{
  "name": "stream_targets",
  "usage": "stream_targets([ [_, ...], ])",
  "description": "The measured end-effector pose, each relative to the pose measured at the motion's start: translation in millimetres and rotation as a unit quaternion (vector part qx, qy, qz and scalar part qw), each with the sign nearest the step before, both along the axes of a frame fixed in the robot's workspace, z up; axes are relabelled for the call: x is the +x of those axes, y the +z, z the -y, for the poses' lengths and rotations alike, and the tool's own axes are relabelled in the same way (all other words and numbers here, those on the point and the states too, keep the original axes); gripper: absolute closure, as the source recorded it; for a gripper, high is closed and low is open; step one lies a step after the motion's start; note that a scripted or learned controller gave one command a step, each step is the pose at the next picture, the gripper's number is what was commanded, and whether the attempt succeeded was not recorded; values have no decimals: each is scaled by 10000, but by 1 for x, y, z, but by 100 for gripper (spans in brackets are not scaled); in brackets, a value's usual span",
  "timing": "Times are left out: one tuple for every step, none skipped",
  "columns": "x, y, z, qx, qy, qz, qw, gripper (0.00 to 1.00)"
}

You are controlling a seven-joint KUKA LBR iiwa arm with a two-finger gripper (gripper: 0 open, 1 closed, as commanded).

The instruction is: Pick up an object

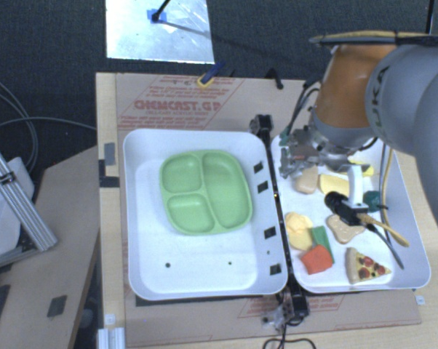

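we note even, fairly bright overhead light; glare on the foil sheet [159, 20]; soft shadows; slight overall blur and grain.

left bin [142, 267]: divided plate [204, 192] inside | right bin [412, 260]: toy foods, pizza slice [364, 265] nearest front

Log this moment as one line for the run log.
arm: over right bin | gripper: low at bin's far left, above tan toy | hold: none seen | left bin: green divided plate
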State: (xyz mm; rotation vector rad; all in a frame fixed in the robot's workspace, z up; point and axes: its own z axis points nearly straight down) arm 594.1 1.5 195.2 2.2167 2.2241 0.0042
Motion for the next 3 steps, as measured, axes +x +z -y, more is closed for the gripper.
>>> stream_targets([
  [-8,8,-69,10,38,-5,10000,100],
  [-22,5,-136,16,37,-14,10000,100],
  [-77,143,-147,33,25,59,10000,100],
])
